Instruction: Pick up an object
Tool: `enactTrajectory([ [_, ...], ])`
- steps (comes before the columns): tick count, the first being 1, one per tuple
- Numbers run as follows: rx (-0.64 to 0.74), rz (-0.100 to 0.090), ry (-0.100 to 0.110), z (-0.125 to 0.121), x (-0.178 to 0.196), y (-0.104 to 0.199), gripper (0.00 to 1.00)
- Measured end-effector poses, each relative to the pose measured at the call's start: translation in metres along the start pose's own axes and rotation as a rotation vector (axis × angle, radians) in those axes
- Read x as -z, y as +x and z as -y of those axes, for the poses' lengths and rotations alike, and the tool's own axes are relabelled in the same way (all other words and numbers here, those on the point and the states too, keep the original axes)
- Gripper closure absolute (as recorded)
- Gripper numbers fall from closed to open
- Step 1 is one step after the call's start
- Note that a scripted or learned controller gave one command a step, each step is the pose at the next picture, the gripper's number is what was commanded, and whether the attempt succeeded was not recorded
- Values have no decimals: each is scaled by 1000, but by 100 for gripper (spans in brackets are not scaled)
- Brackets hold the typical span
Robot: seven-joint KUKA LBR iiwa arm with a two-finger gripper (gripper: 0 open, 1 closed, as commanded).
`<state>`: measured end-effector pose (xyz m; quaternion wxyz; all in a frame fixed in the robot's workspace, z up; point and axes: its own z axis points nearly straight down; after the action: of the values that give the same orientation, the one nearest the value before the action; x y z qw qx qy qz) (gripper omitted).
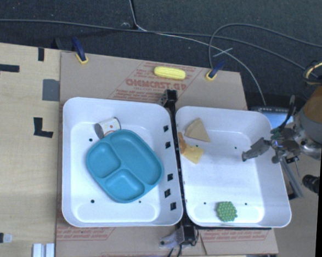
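Gripper is hanging over the right edge of the right bin, and honestly I can't tell how it's set, though nothing's visibly in it. Nearest pickable stuff: a tan wedge and a yellow piece sit by the divider, well apart from it, with a green bumpy ball near the front. Left bin has a blue divided plate and a small cup. A yellow banana-ish thing lies on the cardboard behind.

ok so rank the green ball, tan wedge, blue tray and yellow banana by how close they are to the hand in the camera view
From the hand:
1. Tan wedge, right bin, far-left corner.
2. Green ball, right bin, near edge; close to the wedge's distance.
3. Blue tray, left bin.
4. Yellow banana, cardboard beyond the bins.
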<state>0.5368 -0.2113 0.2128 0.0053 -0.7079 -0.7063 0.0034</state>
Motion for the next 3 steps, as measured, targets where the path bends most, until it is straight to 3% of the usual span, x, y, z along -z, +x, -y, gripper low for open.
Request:
enactTrajectory([
  [1, 3, 3, -11, -3, 5, 0, 0],
  [3, 4, 2, -6, -8, -102, 2, 0],
])
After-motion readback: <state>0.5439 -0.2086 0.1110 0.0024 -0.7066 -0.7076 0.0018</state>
